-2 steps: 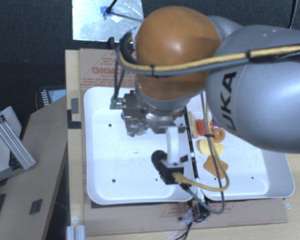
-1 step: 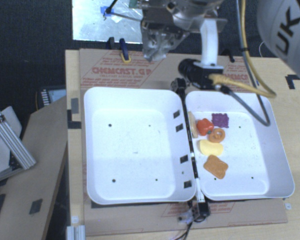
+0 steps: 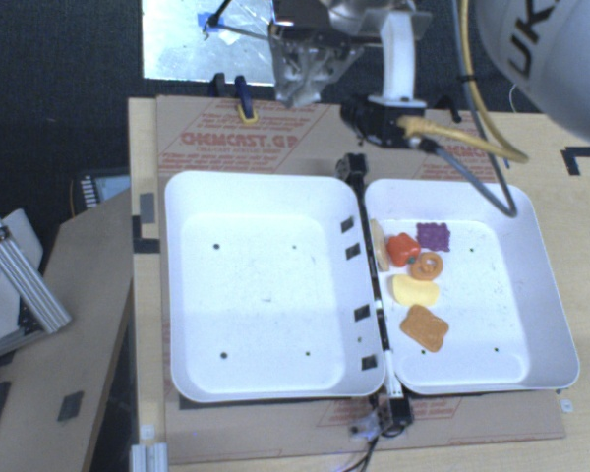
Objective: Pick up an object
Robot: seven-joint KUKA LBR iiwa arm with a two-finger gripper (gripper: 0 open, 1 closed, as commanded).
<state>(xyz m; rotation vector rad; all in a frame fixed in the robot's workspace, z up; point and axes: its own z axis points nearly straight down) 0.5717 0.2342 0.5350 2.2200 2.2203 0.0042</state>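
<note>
Gripper (image 3: pixel 300 85) high at top centre, finger state unclear, nothing held. Toys clustered left side of right bin (image 3: pixel 531 293). Best target: toast (image 3: pixel 424 327), lowest, most isolated; descend straight, avoid divider.

two shallow bins, the left bin (image 3: pixel 256 293) and the right bin (image 3: pixel 501 303), of smooth white plastic with a soft sheen, sit on a matt brown cardboard sheet (image 3: pixel 238 138) printed in red. small toy foods (image 3: pixel 418 283) look like matt plastic. the gripper (image 3: pixel 303 72) is dull grey metal.
</note>
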